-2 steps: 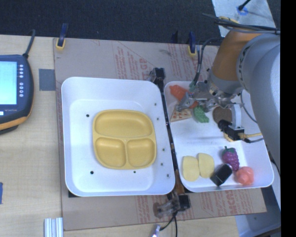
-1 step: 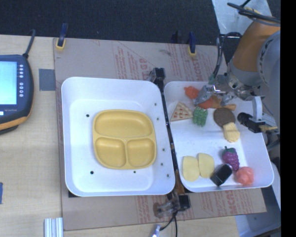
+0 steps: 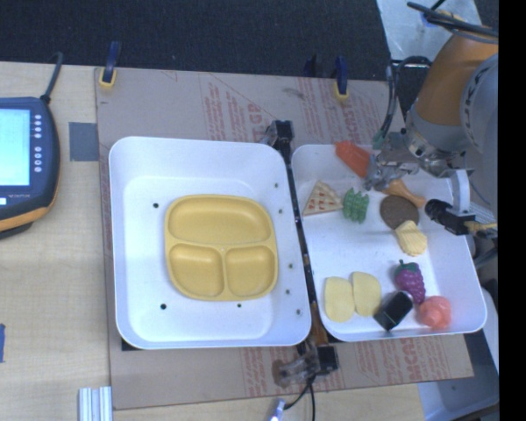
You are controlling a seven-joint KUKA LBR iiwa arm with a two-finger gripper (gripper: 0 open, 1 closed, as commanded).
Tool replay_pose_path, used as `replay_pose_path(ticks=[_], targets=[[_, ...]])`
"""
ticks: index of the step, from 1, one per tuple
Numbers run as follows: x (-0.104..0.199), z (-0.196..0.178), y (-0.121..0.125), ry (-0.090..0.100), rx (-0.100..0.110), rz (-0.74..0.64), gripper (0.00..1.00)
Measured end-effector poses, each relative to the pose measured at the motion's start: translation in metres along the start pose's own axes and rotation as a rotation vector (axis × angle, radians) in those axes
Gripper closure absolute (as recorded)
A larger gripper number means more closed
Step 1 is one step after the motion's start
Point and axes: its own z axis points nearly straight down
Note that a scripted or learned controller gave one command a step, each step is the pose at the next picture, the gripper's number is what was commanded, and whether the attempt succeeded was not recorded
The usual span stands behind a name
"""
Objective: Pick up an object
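Bench's left bin (image 3: pixel 131 235) holds 1 yellow tray (image 3: pixel 221 246); right bin (image 3: pixel 460 274) toy foods (image 3: pixel 352 295).

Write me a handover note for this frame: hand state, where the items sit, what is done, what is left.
Hand: low over the far end of the right bin, near the orange carrot piece and green piece; nothing seen held.
Right bin items: pizza slice, brown disc, small yellow piece, two pale yellow slices, purple grapes, black block, pink piece.
Left bin: yellow divided tray.
Done: arm is at the bin.
Left: grasp and lift one object.
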Motion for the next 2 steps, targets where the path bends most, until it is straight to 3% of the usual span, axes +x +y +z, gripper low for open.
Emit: replay_pose_path(ticks=[1,2], targets=[[0.0,0.0,0.0,0.0,-0.001,0.0,0.0],[0.008,0.04,-0.002,0.003,0.008,0.0,0.0]])
